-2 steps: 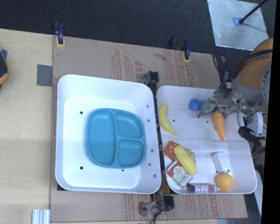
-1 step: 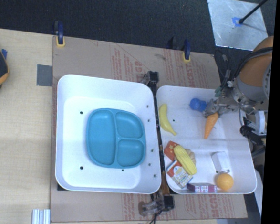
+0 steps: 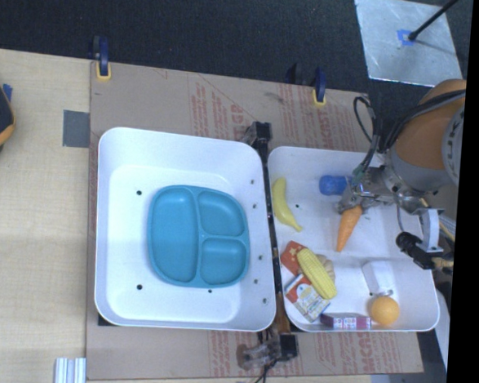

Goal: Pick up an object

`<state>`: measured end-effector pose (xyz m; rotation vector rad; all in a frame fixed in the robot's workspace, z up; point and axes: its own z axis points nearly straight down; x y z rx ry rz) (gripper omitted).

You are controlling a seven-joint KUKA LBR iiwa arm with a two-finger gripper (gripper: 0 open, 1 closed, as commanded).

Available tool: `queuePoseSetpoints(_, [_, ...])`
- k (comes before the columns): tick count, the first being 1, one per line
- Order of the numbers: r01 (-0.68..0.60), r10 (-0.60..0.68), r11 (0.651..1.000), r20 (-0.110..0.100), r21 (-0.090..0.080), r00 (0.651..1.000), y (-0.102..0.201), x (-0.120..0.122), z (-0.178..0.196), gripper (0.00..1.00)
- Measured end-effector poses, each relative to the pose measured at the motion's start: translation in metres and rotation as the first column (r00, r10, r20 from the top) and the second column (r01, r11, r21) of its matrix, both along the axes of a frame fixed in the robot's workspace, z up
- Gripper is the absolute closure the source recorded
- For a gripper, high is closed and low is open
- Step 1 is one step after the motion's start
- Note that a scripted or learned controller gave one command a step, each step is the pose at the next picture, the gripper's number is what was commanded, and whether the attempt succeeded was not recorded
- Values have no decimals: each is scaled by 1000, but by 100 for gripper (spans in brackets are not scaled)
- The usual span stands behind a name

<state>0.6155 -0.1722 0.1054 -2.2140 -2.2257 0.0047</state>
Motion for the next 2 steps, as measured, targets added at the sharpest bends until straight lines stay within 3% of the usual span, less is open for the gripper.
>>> queuePoseSetpoints(1, [-1,1,1000,-1,1,1000,54,2,-14,100])
queuePoseSetpoints(2, [-1,1,1000,2,1,1000,133,-33,87,100])
